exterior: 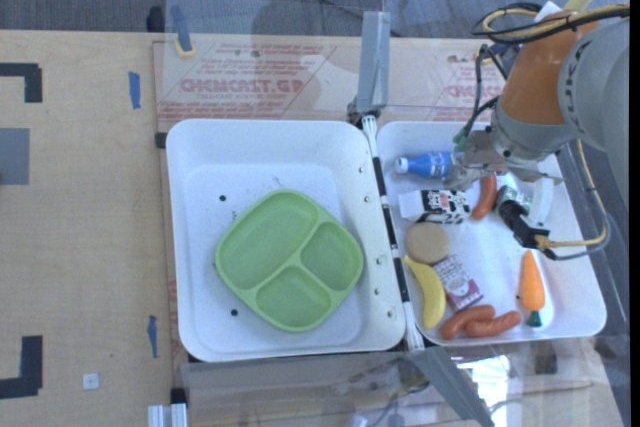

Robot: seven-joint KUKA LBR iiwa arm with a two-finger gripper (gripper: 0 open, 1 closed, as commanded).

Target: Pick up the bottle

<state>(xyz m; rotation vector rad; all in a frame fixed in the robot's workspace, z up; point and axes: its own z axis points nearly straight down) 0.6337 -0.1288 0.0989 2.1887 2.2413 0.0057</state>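
The bottle [424,163] is blue with a white cap. It lies on its side, not standing up. It is in the right bin [590,315], near that bin's far left corner. Its white cap points left, toward the wall between the 2 bins. Its blue body points right. The right end of the bottle is hidden, so its full shape cannot be seen. Nothing lies on top of the part that shows.

The arm [560,85] hides the fingers, seemingly beside the bottle [425,163].
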